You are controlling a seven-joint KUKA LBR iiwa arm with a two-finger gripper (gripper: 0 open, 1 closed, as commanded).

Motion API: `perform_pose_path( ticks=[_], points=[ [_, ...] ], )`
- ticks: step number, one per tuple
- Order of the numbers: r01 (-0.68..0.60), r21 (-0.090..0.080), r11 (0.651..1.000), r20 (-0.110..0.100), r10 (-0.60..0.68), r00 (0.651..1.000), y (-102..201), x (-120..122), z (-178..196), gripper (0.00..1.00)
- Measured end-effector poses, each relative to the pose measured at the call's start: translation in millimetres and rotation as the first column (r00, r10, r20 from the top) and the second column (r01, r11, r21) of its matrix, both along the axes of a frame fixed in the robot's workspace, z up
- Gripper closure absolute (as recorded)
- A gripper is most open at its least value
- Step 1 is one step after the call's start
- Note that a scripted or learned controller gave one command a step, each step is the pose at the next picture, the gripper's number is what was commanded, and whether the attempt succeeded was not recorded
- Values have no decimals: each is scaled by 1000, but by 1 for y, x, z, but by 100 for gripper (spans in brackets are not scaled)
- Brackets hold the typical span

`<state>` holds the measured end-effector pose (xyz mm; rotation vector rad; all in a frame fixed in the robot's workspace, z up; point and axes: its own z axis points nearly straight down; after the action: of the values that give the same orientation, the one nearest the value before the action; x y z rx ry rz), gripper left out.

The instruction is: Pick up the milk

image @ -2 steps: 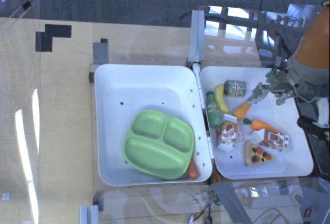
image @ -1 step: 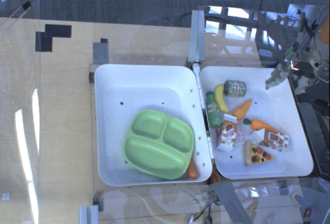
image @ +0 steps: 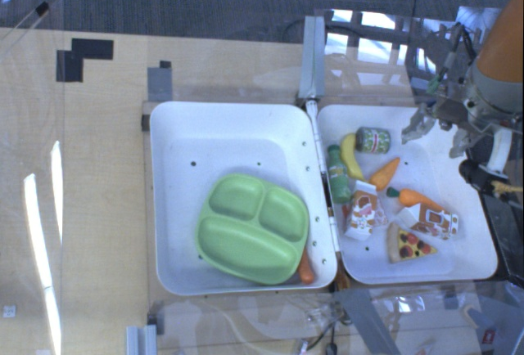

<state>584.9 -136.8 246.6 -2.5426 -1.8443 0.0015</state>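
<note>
While the end effector (image: 438, 128) hovers, seemingly open, milk (image: 361, 215) lies apart.

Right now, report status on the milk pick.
Gripper above right bin's far edge, nothing held. Milk carton lying in right bin, untouched. Carrot and green bottle close beside it.

no readable text, carton (image: 362, 213) and can (image: 373, 140) labels too blurred to read
</note>
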Motion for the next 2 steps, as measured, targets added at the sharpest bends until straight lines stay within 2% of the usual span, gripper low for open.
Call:
perform_pose_path(
  ticks=[1,2],
  points=[
    [197,4,980,11,-197,980,20,-37,-139,0],
    [57,-2,998,16,-57,998,49,-62,-158,0]
  ],
)
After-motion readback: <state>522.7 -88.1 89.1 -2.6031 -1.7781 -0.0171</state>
